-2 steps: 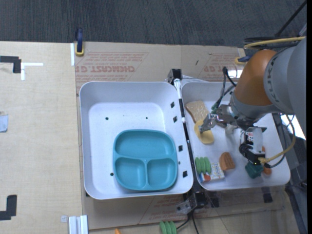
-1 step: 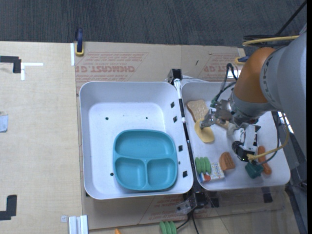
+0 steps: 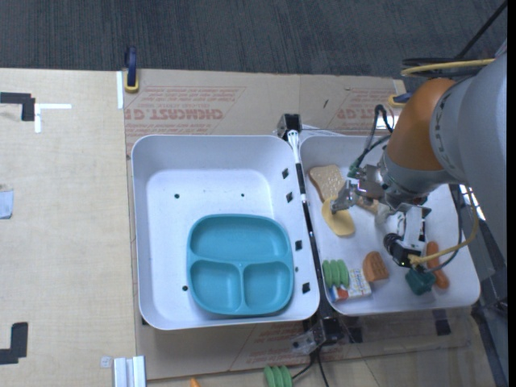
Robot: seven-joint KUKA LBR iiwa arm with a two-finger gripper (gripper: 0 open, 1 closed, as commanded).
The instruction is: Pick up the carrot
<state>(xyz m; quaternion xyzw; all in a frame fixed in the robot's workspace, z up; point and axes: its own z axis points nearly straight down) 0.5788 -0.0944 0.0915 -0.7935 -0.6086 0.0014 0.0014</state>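
The carrot [image 3: 435,261] is a small orange piece lying near the right edge of the right bin [image 3: 459,297], beside a teal object [image 3: 418,281] and partly crossed by a yellow cable. My gripper [image 3: 346,199] hangs over the left half of that bin, just above a yellow food piece [image 3: 339,220] and next to a slice of bread [image 3: 326,181]. It is well to the left of the carrot. Nothing shows as held.
The right bin also holds an orange-brown pastry [image 3: 375,266], a green item [image 3: 334,274] and a small white box [image 3: 352,290]. A teal divided plate [image 3: 240,264] lies in the left bin [image 3: 161,176]. The grey arm covers the right bin's upper right.
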